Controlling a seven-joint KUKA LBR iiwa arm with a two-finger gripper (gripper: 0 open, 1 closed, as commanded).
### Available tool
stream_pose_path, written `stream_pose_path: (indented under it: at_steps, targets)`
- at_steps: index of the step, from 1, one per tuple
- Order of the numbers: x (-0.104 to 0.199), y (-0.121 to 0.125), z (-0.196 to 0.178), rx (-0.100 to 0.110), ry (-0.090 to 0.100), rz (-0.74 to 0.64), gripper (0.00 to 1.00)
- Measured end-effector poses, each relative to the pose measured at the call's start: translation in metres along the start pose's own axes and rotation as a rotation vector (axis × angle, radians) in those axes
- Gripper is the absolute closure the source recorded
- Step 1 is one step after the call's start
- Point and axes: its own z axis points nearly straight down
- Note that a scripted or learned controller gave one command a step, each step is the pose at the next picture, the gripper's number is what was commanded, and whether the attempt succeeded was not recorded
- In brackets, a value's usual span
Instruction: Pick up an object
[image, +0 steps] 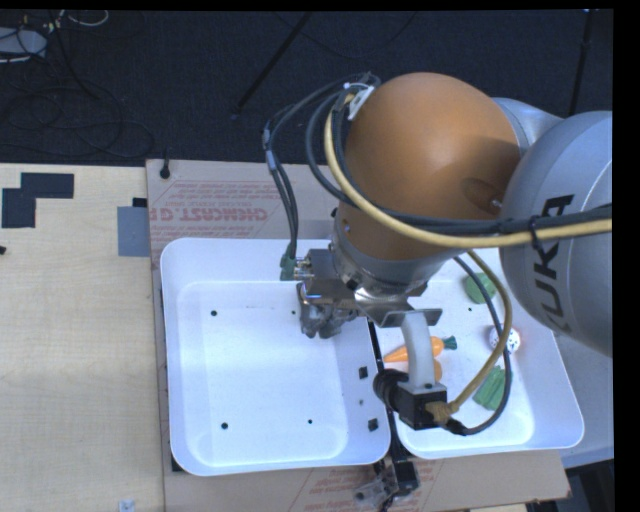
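Wrist and cabling take up the middle of the frame: the grey arm with its big orange joint (430, 160) reaches in from the right and hangs over the seam between the two shallow white plastic bins, and the dark metal gripper (322, 312) sits low over the right-hand part of the left white bin (200, 440), just below centre. Whether the gripper is wide, narrow or closed on anything I cannot tell from here; the wrist housing and the looped black and yellow hoses cover it. The things worth picking lie in the right white bin (560, 435), toward the lower right of the frame: a small orange carrot-shaped toy with a green tip (420, 350), partly behind the grey and black fitting on the wrist, a flat green piece (477, 288) above it, another green piece (490, 388) below and to the right, and a small white die-like cube (512, 342) near the arm. To my eye, doing this step well means settling on one target first; the carrot toy looks easiest, lying apart from the others. The tool should travel right across the seam, centre over the toy's body with its closing line across the narrow width, descend straight, and keep the hoses off neighbouring pieces.
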Motion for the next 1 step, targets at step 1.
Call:
stream_pose_path:
  at_steps: [1]
  targets:
    - [-0.0753, 0.0025, -0.0291, -0.02, 0.006, 0.007, 1.0]
